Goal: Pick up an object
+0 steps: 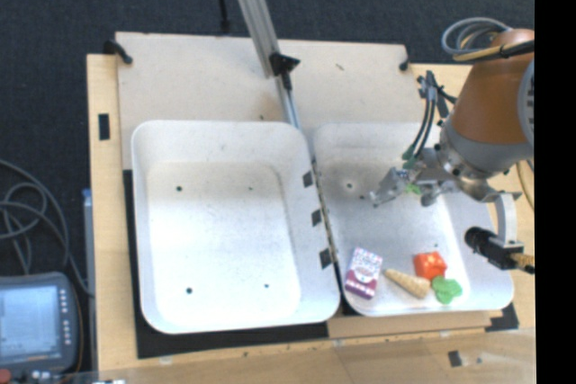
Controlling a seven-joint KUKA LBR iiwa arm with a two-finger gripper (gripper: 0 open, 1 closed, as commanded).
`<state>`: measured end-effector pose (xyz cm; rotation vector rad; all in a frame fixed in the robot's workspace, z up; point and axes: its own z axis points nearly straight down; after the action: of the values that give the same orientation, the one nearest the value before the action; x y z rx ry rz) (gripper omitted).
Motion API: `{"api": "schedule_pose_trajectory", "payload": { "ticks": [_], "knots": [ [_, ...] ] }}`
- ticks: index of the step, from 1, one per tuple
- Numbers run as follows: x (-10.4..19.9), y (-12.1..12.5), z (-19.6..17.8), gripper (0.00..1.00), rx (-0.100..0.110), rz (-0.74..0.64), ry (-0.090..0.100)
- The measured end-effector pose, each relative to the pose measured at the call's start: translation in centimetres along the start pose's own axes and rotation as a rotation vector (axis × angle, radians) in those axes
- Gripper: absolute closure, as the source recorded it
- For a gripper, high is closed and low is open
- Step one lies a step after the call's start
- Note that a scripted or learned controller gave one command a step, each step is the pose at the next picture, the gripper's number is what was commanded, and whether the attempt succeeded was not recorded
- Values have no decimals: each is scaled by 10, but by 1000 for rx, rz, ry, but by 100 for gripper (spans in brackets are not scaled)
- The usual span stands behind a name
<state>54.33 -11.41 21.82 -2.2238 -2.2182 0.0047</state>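
You have a pale wooden surface (pixel 198 76) carrying two shallow white plastic bins side by side. The left bin (pixel 225 225) lies well to the left of the pincer, and the right bin (pixel 360 157) sits under it. Your grey arm with the orange band (pixel 490 112) reaches in from the right over the right bin. The pincer (pixel 389 190) hangs low above the bin's middle, pointing left, and you cannot tell from this slant how wide it stands; nothing shows between its tips. Below the pincer, near the bin's front edge, lie four small things close together: a purple and white carton (pixel 363 272), a red block (pixel 429 264), a tan cone-shaped piece (pixel 408 283) and a green lump (pixel 446 289).
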Motion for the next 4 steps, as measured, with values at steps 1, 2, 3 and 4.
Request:
{"api": "schedule_pose_trajectory", "payload": {
  "ticks": [1, 2, 3, 4],
  "knots": [
    [-4, 1, 63, 0, 2, 0, 0],
    [-5, 0, 116, 0, 2, 0, 1],
    [-6, 2, 102, 100, -6, 9, 1],
    [-7, 5, 37, 100, -11, -7, 0]
  ]
}}
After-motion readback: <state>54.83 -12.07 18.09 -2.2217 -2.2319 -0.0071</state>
